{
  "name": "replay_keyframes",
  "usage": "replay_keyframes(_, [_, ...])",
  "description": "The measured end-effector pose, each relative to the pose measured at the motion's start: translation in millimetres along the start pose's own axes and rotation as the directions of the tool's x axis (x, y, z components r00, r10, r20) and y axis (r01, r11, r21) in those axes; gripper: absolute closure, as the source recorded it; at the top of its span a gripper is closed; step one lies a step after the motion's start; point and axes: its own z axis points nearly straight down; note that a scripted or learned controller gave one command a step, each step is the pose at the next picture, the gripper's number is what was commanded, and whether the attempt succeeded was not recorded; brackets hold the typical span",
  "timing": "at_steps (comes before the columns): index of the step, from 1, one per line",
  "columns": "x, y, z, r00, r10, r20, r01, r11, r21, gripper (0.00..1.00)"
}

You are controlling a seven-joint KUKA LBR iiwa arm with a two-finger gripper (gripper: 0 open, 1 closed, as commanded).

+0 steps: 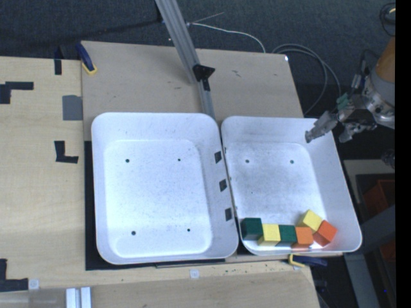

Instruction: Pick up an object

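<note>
Whether the fingers are apart or together cannot be told; nothing is being seen between them. The grey two-finger gripper [331, 126] is being held over the upper right rim of the right-hand shallow white plastic bin [270, 140]. The small coloured wooden cubes [289, 231] are lying in a row at its lower right edge. The approach is judged under way; a reach down-frame is being called for.
</note>
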Motion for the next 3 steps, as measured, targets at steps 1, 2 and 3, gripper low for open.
replay_keyframes(1, [1, 0, -10, 1.0, -0.002, 0.0, 0.002, 1.0, 0.0, 1.0])
replay_keyframes(2, [1, 1, -20, 1.0, -0.004, 0.0, 0.004, 1.0, 0.0, 1.0])
replay_keyframes(3, [46, -56, 87, 1.0, 0.001, -0.004, -0.001, 1.0, 0.01, 1.0])
